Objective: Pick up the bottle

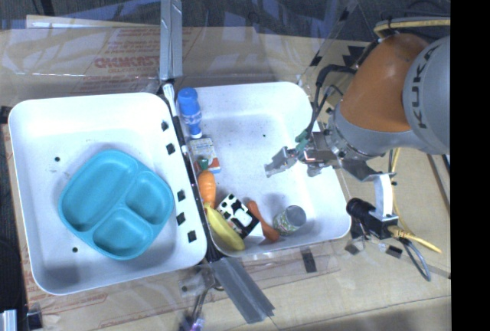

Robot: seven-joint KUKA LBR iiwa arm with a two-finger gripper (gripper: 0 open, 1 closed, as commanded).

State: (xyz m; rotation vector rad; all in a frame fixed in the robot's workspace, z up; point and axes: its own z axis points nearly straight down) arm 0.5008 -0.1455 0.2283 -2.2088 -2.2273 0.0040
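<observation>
The bottle point(190, 115) is a small clear one with a blue cap and blue label. It stands against the left wall of the right bin point(253, 103), near that bin's far corner. My gripper point(279, 162) hangs over the middle of the right bin, to the right of the bottle and nearer the front, well apart from it. Nothing shows in the gripper. The grey arm with its orange band point(383, 84) comes in from the right, over the bin's right rim.
Below the bottle along the same wall lie a small white-labelled pack point(202, 150), a carrot point(207, 185), a banana point(222, 230), a black-and-white cube point(237, 215) and a can point(289, 220). The left bin point(46, 122) holds a blue divided plate point(116, 204).
</observation>
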